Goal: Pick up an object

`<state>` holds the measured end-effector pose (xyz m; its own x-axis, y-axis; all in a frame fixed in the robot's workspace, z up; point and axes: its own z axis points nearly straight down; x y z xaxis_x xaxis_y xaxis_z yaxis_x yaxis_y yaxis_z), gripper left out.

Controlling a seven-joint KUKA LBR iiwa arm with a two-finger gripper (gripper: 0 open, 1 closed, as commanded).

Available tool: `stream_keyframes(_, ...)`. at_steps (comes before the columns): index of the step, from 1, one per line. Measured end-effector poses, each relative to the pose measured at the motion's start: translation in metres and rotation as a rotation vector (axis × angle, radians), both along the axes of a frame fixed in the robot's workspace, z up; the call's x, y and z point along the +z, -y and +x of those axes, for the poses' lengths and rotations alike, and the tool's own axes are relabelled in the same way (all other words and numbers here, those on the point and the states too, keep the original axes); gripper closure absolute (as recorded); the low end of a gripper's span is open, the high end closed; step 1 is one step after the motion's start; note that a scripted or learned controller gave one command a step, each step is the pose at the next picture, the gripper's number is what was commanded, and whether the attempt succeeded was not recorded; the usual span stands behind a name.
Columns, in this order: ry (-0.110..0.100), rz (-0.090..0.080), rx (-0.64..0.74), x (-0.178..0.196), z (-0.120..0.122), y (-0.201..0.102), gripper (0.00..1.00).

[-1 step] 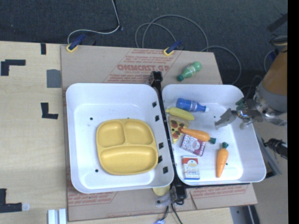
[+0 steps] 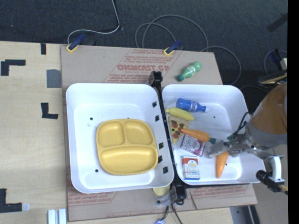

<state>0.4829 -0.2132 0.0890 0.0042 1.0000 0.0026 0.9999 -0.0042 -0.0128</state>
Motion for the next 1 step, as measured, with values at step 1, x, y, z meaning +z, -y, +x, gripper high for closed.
stream_keyframes(1,0.018,-0.008,0.010,-0.0028,0.0708,-0.0671,0.00)
